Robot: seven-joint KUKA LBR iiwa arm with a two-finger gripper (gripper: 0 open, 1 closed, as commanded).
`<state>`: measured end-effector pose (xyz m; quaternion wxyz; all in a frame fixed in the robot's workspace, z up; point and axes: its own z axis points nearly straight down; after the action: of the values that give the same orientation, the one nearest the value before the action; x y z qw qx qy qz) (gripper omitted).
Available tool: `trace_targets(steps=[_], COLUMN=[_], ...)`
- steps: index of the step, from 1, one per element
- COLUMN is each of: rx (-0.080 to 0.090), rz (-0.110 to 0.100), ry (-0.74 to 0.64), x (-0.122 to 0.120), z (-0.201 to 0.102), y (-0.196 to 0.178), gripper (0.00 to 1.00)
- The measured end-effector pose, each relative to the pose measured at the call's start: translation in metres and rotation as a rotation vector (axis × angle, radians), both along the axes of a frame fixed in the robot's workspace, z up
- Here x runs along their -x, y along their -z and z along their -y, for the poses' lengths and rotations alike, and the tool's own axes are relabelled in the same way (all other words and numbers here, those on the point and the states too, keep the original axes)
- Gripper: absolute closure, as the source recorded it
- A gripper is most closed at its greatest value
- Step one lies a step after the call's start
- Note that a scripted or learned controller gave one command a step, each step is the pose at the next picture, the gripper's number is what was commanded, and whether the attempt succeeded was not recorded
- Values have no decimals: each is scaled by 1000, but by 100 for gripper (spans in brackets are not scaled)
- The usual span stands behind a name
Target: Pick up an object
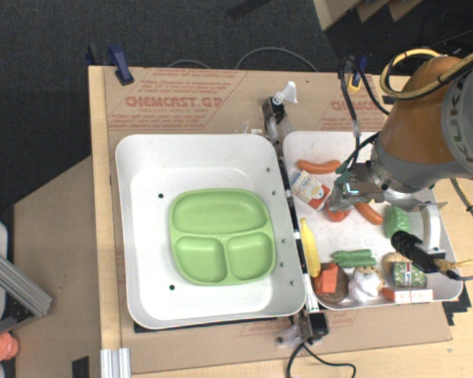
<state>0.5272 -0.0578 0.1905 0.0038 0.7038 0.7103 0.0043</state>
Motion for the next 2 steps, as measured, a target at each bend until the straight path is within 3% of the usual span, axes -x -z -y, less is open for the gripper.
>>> trace_targets(steps=[1,2], rx=[1,0], rz=[-12,-15], ry=[8,12], x=[3,-7], z=[5,39], y=[6,110], gripper=[0,0])
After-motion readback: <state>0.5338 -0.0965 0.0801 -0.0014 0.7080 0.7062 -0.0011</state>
